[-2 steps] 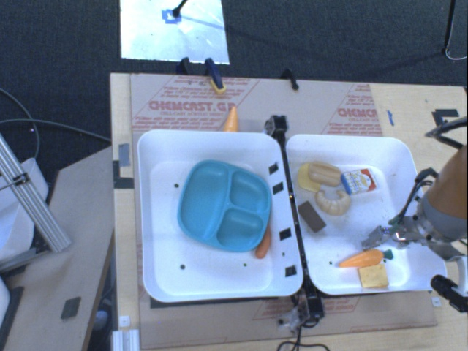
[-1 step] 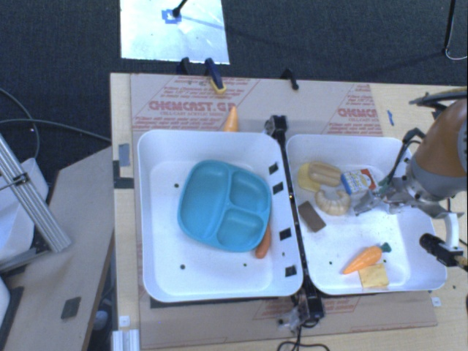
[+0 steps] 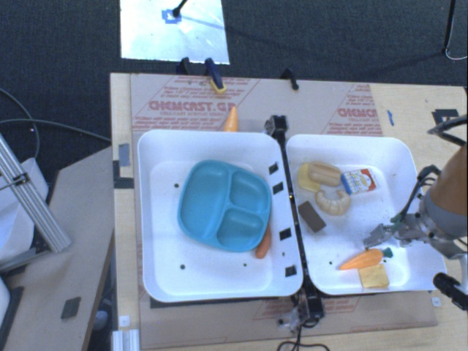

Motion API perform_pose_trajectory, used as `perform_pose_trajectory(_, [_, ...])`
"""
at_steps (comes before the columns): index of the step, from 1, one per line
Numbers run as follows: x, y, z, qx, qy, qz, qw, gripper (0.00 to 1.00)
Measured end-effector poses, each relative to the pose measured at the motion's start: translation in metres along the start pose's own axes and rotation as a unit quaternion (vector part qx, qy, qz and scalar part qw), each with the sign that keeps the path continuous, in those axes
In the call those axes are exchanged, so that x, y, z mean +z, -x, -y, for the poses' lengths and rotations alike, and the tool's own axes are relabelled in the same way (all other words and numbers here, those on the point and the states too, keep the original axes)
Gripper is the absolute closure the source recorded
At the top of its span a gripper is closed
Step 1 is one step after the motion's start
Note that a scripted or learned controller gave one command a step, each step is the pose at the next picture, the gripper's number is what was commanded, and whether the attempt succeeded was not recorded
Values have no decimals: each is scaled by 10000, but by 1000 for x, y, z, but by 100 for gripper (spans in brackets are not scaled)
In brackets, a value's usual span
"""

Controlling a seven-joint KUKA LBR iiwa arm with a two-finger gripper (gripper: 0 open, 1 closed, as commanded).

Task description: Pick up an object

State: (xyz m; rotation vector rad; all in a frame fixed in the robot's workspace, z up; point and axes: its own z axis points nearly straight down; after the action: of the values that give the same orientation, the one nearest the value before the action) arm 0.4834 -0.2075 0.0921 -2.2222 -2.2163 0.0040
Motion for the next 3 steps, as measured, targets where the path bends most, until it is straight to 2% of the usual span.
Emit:
perform_pose_trajectory(1, [7,-2,-65,-48,52,9,10000,0])
perform_pose_trajectory(2, [6,0,0,-3,2,-1,10000,0])
perform_pose_trajectory(3, [7,-3,-73,-51,58,11,10000,0])
